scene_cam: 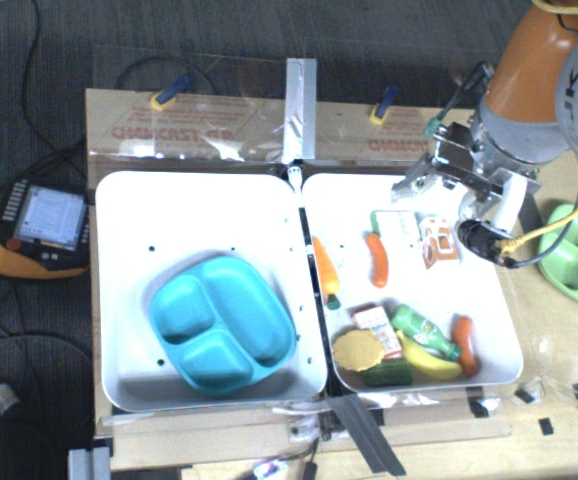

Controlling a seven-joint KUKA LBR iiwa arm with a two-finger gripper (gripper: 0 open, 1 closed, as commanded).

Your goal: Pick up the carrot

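Observation:
The carrot (324, 272), orange with a green tip at its near end, lies in the right bin (499, 298) tight along its left wall, pointing toward the front. My gripper (425, 174) hangs over the back of the right bin, up and to the right of the carrot and well apart from it. Nothing shows in it.
A red-orange sausage (377, 258) lies right of the carrot, with a white-green box (397, 225) and a small carton (437, 240) behind it. At the bin's front sit a round bun (357, 348), a red-white box (377, 325), a green bottle (424, 330) and a banana (431, 362). The left bin holds a blue divided plate (224, 323).

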